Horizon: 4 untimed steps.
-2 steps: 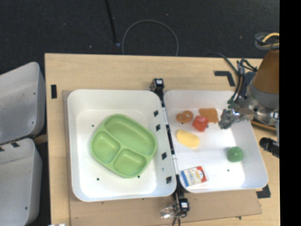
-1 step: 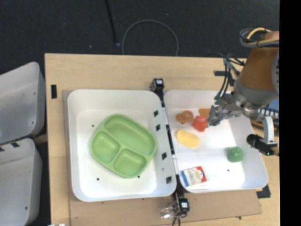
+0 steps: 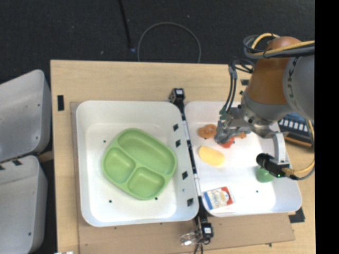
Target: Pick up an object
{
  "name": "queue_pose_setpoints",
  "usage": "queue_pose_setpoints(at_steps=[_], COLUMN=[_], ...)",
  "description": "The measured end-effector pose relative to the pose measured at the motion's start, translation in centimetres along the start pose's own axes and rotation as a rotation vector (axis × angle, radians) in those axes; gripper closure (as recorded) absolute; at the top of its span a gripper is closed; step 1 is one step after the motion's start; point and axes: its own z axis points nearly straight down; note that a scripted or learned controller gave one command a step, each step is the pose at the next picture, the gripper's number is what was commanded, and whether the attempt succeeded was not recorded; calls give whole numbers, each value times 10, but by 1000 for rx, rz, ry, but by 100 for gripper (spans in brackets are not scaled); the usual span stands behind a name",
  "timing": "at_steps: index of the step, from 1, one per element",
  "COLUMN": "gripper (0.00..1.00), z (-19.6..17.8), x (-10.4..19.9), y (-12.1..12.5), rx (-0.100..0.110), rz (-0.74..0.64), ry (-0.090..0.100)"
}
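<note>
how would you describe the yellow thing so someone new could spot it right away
Look in the right bin, near its left wall. The yellow thing lies just below the gripper. It is a smooth, plain oval, unlike the orange piece above it or the flat printed packet further down.

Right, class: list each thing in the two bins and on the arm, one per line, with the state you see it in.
Green divided plate: flat, right way up, in the left bin.
Yellow object: lying loose in the right bin.
Orange object: lying beside the gripper.
Small packet: lying flat near the front wall.
Green object: resting by the arm's cabling.
Gripper: lowered into the right bin.
</note>
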Motion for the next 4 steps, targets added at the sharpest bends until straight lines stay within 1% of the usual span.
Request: queue_pose_setpoints(at_steps=[1, 2, 3, 4], gripper=[100, 100, 100, 0], z=[0, -2, -1, -1], x=[46, 98, 150, 146], y=[-2, 13, 9, 10], rx=[-1, -3, -1, -1], rz=[0, -1, 0, 4], ry=[0, 1, 1, -1])
